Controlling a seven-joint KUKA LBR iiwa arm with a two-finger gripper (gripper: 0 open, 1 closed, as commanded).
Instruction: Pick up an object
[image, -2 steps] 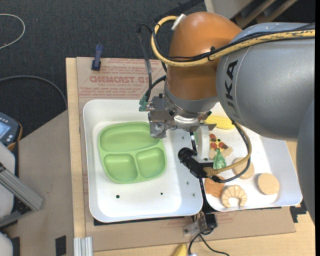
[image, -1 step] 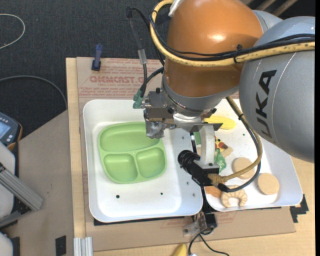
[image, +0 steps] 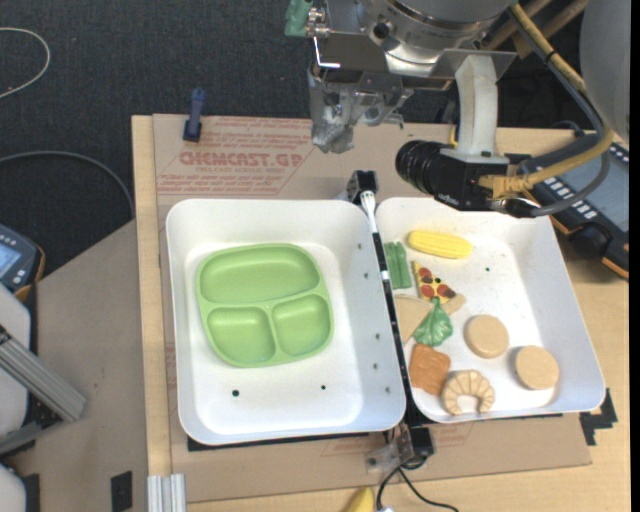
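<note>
The gripper (image: 333, 128) hangs at twelve o'clock, above the brown board behind the bins, well apart from every object. Whether its fingers are spread or pressed together I cannot tell; the metal there is a blur of grey, and nothing shows between them.

The things to pick all lie in the right bin (image: 570, 300), none yet lifted. The corn (image: 440, 244) sits at eleven o'clock in that bin, alone and clear of the rest. Down the left wall, from nine to seven o'clock, is a tight cluster: a green strip (image: 399, 265), a pizza slice (image: 432, 284), a leaf (image: 434, 326), a toast (image: 430, 367) and a croissant (image: 469, 391). Two cookies (image: 487, 336) lie at five o'clock, near each other. The left bin (image: 190, 300) holds a green tray (image: 264, 303).

The risks, as I judge them:
- A descent into the cluster would likely catch two pieces at once or push one aside, since the leaf touches the toast and the pizza sits just beside the strip.
- The strip lies hard against the bin wall, so a finger may strike the rim and miss.
- The cookies and pizza look flat, so the fingers could close over them and come up with nothing.
- The croissant is near the front edge, and a nudge may wedge it against the wall.

The corn looks the safest target.
</note>
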